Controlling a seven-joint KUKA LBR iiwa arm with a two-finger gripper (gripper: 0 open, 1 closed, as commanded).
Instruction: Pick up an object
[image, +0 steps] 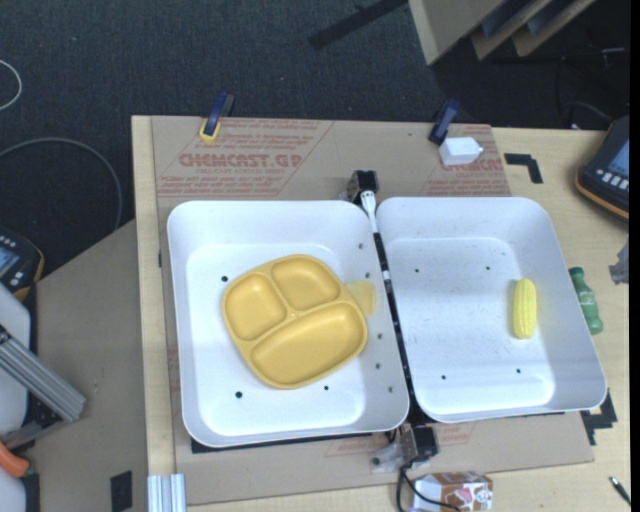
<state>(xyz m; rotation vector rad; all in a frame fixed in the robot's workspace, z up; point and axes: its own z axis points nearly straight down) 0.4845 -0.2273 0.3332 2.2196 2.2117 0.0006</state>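
The pick is not begun: the yellow tray (294, 320) lies centre-left and the corn (524, 307) at right. I cannot tell the hand's state; next it must descend over one.

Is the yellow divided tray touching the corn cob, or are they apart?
Apart. The camera view shows the yellow divided tray in the left bin and the corn cob in the right bin.

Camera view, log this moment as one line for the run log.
left bin: yellow tray | right bin: corn, near right wall | pick: not yet done
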